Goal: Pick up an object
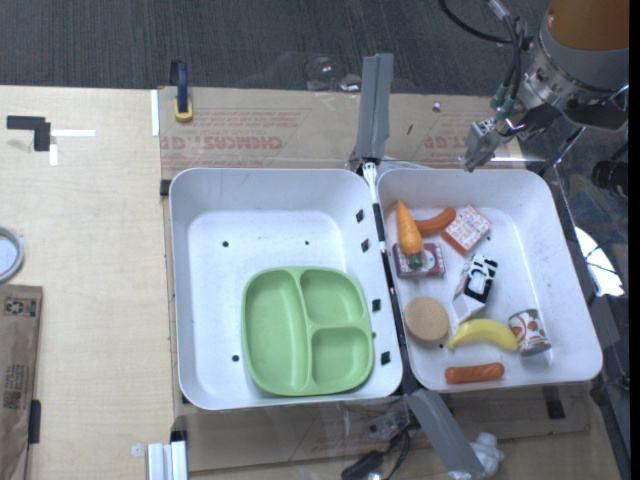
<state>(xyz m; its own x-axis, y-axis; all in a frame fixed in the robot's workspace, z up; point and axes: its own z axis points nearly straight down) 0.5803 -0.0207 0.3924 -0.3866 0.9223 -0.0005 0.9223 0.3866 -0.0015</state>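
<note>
Green tray: in left bin, three compartments, bare.
Right bin: carrot, sausages, banana, round biscuit, small can, packets; all lying untouched.
Gripper: above right bin's far rim, nothing between fingers; opening not discernible.
Progress: none yet; descent, grasp, lift all remaining.
Writing: red print on cardboard behind bins, reversed, not legible.

**Readable text: one print, one symbol**

Cardboard sheet behind the bins carries red block lettering, upside down to the camera; it looks like "CHEMCENTRAL" but I can't confirm every letter. Brown paper bag at left edge shows a recycling symbol. Small packages in the right bin have printed labels, too small to read.
</note>
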